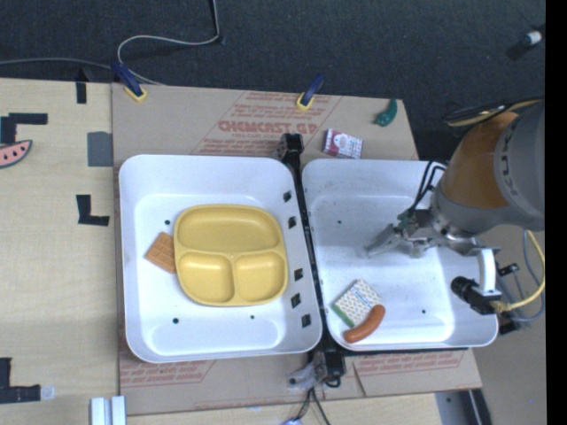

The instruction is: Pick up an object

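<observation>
the gripper (376,245) hung with fingers spread and bare over the right bin (354,189); a glossy curved sausage (365,323) touched a patterned square packet (356,302) near its front wall; a yellow sectioned tray (232,253) lay in the left bin (142,237) on brown cardboard (257,124).

Cardboard-covered bench (257,122), red print on it, carrying two shallow white bins side by side: left bin (142,264), right bin (354,180). Directly on the cardboard behind them: small red-and-white packet (342,143), teal bit (387,112) near the far right corner, yellow-and-blue clamps (309,96) at the far edge.
</observation>
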`<state>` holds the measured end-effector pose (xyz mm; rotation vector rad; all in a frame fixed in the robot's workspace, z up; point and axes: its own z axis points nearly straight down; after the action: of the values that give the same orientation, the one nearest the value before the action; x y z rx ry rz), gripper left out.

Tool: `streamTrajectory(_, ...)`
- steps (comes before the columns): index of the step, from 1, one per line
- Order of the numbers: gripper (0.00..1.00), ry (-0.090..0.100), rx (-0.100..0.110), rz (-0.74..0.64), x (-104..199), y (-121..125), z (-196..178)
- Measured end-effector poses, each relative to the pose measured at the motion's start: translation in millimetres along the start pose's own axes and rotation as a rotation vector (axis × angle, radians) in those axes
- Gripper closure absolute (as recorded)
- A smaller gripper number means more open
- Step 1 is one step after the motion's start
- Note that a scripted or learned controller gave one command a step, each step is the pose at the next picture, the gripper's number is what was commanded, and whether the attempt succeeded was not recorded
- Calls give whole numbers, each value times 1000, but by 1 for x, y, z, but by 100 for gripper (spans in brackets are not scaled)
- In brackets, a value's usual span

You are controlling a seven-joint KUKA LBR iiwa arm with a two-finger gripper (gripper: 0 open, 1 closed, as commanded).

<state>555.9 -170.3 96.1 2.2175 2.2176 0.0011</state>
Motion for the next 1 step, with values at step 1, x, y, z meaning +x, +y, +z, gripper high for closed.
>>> streamTrajectory(1, 0, 4, 3, -1, -9, 37, 10)
